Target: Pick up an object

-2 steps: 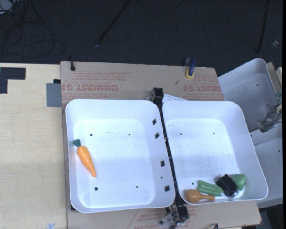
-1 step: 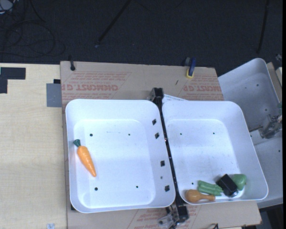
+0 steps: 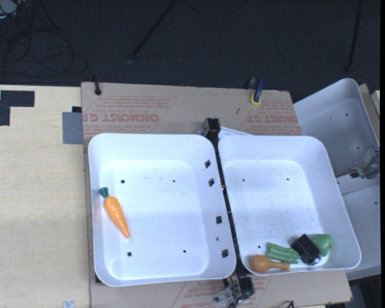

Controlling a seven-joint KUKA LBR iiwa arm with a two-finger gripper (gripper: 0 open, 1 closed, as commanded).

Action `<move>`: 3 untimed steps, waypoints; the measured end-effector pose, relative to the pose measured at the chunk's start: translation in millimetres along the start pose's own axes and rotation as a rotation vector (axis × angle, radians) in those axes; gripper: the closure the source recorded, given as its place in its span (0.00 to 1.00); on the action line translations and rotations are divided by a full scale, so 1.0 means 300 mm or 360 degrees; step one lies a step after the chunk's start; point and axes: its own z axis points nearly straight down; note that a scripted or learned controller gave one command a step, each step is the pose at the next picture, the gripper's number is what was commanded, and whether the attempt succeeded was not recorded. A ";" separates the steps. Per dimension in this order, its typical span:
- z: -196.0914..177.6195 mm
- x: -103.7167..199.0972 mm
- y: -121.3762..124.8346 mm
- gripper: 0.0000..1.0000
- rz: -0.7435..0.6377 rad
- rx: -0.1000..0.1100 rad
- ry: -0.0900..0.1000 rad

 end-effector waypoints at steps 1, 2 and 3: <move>0.197 -0.108 -0.004 1.00 0.0007 0.0013 0.0003; 0.021 -0.106 0.000 1.00 0.0001 -0.0004 -0.0002; 0.203 -0.101 -0.002 1.00 0.0004 0.0011 0.0005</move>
